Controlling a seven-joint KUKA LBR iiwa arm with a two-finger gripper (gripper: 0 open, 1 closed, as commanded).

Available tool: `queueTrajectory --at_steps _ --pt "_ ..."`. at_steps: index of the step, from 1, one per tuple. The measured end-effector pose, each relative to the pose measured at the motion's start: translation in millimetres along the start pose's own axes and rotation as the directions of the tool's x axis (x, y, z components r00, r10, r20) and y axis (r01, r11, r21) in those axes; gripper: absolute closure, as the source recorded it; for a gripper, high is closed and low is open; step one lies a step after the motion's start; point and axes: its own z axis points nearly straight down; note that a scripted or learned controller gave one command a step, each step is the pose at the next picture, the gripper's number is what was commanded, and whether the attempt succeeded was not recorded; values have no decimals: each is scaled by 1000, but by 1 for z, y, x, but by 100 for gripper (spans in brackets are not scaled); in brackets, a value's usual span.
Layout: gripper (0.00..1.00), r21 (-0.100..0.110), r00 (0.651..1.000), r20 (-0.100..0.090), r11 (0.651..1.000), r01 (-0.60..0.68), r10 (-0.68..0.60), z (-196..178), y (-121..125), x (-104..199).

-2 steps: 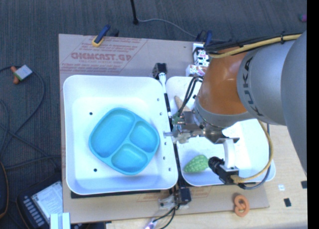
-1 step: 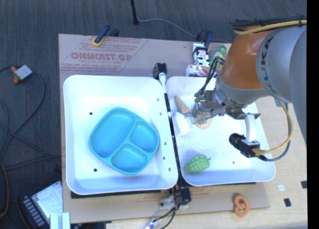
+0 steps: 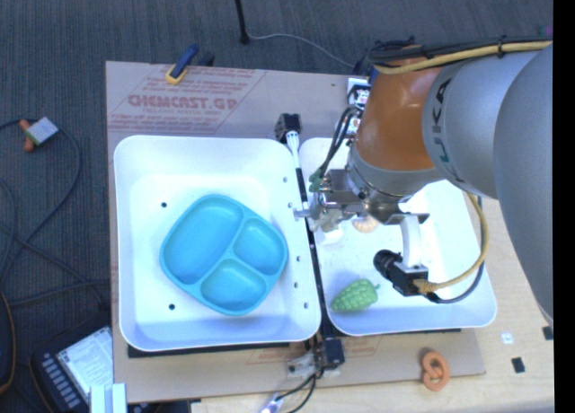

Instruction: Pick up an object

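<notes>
Beside the green toy [image 3: 356, 296], the pincer [image 3: 346, 220] hangs low for a grab; its grip state cannot be told.

blue divided plate [image 3: 225, 254], white bins [image 3: 135, 223], green bumpy object [image 3: 356, 296], orange ring [image 3: 435, 368], grey arm [image 3: 503, 115] with orange band [image 3: 395, 124].
</notes>
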Motion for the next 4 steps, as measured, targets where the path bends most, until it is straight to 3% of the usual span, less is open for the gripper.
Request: queueTrajectory --at_steps 1,2,3,4 --pt "100 -1 1000 4 1000 -5 5 4 -6 -130" --pt "100 -2 1000 1 1000 -1 1 0 -25 -83" --pt "100 -1 1000 1 1000 -1 1 8 18 -84" --pt "100 1 1000 1 1000 -1 1 -4 -37 -49"
